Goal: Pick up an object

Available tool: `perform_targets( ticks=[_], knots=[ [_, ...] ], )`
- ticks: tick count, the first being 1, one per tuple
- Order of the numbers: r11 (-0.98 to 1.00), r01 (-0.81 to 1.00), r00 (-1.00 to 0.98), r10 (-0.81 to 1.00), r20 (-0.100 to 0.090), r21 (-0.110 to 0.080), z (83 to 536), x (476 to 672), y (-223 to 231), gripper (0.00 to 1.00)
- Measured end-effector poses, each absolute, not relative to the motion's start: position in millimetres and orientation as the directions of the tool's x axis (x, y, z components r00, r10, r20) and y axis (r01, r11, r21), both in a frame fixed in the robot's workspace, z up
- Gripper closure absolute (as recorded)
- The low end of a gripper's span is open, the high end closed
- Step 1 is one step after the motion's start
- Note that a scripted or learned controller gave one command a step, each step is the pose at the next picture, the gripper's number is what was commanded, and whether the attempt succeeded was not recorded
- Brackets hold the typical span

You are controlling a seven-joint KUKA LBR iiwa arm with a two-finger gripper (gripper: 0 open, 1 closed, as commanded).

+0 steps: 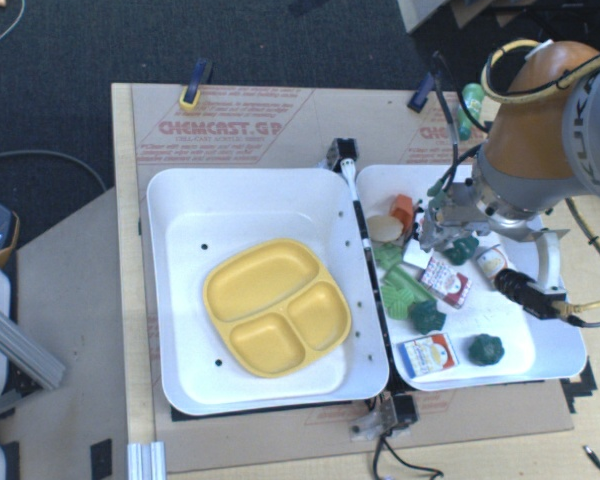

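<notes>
Left bin [170,268], centre of the frame: one yellow three-compartment tray [277,307], lying flat. Right bin [560,353], right of the frame: a heap of small objects, among them an orange piece [403,209], a tan round piece [385,229], a light green item [402,290], a red-and-white packet [444,279], a dark green lump [426,316], a second dark green lump [485,349] and a small carton [427,354] at the lower rim. The gripper [442,230] sits low over the heap's upper part, near the orange piece; whether it is released or clenched cannot be told.

Tool [442,230] fingers hidden under wrist; arm [540,118] cut off right.
</notes>
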State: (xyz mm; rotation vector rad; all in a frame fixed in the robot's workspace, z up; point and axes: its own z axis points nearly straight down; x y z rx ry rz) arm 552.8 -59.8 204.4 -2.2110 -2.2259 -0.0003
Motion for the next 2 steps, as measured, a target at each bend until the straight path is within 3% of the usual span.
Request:
perform_targets(
  ticks=[2],
  knots=[
    [0.006, 1.000, -0.006, 1.000, 0.001, 0.003, 208.3, 565.9, 48.6, 1.00]
  ],
)
